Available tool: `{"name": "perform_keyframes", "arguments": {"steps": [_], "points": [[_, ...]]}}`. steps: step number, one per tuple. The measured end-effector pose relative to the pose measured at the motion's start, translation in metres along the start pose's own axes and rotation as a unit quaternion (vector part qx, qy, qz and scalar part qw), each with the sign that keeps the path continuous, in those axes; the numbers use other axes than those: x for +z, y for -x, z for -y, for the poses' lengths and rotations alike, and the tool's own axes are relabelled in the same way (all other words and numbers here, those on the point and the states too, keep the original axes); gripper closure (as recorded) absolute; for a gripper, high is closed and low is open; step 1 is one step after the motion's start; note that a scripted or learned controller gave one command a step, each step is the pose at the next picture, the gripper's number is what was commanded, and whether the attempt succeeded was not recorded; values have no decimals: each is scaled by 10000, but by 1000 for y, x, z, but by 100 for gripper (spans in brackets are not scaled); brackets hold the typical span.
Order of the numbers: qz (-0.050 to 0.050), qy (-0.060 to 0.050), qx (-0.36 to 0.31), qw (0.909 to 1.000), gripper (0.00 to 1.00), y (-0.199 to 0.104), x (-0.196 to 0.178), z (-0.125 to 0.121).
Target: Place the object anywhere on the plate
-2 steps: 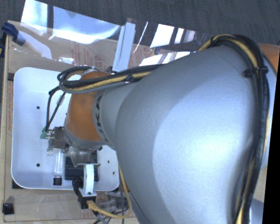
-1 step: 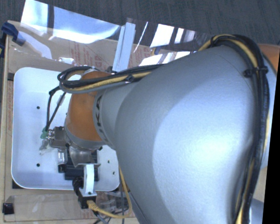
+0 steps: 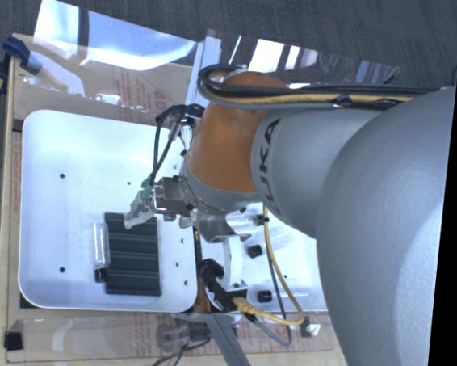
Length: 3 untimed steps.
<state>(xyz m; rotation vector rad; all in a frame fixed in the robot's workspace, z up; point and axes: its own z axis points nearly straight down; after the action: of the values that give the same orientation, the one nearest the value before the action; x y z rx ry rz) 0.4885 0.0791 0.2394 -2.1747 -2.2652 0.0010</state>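
The gripper hung at the top edge of the black ribbed block in the left bin; its opening could not be told

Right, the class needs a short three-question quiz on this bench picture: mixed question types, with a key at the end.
1. True or false: the dark ribbed slab lies in the bin on the view's left.
2. On which side of the slab, as the camera sees it, does the pale tube lie? A) left B) right C) on top
3. Fill in: the gripper is at the slab's ___ end in the view (upper/lower).
Key: 1 true; 2 A; 3 upper.
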Motion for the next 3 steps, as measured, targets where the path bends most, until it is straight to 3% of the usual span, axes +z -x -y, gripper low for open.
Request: {"name": "perform_keyframes", "arguments": {"steps": [1,2,3], "points": [[-6,-21,-44,10000,100,-2,-9,0],[9,-34,-90,10000,100,-96,78,-12],[-1,-5,590,9983,100,8,-33,12]]}}
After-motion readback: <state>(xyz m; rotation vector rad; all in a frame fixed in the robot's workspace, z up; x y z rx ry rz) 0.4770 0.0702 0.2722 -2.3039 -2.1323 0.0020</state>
